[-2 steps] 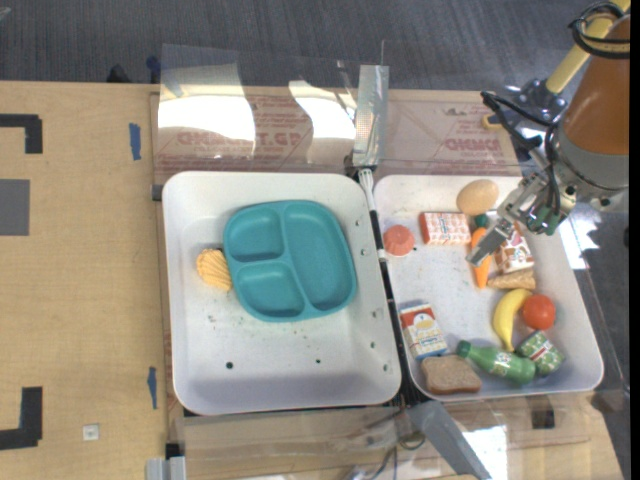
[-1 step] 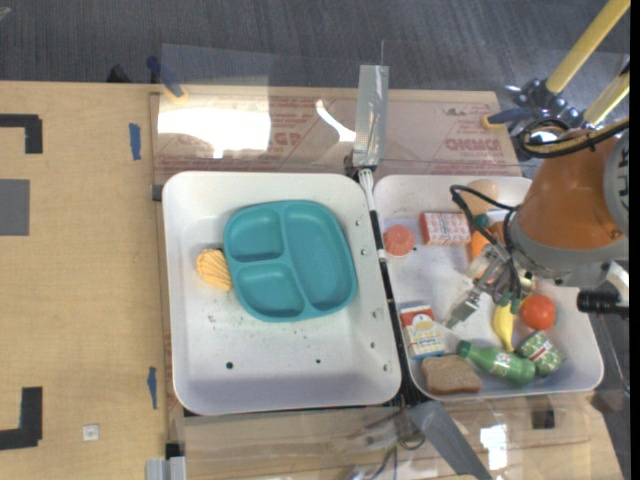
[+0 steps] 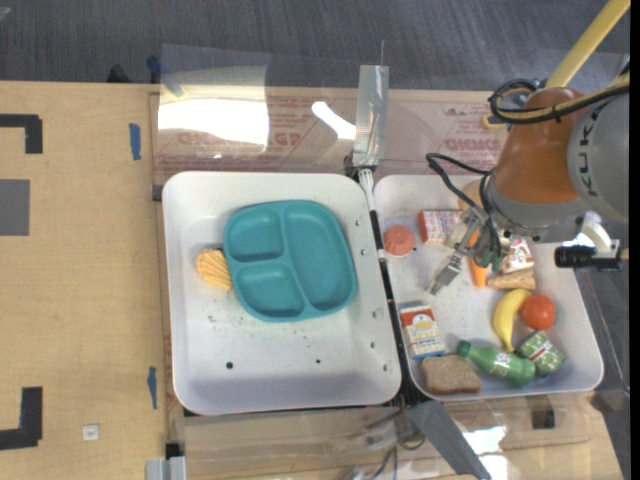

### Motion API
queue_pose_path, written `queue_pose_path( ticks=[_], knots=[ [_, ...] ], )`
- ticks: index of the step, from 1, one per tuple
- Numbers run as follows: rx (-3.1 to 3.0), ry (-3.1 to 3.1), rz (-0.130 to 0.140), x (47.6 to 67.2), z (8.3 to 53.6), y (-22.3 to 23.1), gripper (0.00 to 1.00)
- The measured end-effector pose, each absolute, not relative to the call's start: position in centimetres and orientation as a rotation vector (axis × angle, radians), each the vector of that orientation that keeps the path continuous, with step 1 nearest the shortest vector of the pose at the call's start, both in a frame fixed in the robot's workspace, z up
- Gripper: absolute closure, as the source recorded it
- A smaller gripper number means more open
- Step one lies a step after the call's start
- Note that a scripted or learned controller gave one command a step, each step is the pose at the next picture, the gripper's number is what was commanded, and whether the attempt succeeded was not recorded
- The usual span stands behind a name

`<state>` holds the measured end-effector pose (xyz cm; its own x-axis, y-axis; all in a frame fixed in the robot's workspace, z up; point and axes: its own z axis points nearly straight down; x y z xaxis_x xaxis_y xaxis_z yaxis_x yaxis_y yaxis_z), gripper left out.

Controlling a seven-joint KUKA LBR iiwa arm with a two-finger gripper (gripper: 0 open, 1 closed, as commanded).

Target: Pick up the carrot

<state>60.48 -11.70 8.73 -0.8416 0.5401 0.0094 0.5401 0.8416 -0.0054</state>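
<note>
The carrot (image 3: 481,271) is a short orange piece lying in the right bin (image 3: 590,368), near its middle and partly tucked under the wrist. My gripper (image 3: 460,268) hangs over that spot, below the arm's orange band. Its fingers (image 3: 444,274) look spread apart, so it is open. The left finger points down-left over bare bin floor. The carrot lies just beside the right finger, not clearly between the two.
A small carton (image 3: 518,258), banana (image 3: 507,316), tomato (image 3: 539,312), green bottle (image 3: 497,361), bread slice (image 3: 450,373), red-and-white box (image 3: 423,330) and a pinkish round item (image 3: 399,240) crowd the right bin. The left bin (image 3: 190,368) holds a teal divided plate (image 3: 290,258) and a yellow shell-shaped item (image 3: 213,268).
</note>
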Motion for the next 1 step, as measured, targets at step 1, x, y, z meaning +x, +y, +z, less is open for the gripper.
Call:
queue_pose_path(
  ticks=[1],
  knots=[
    [-0.971,-2.995,-0.001,54.13,8.86,-10.5,0.0]
  ],
)
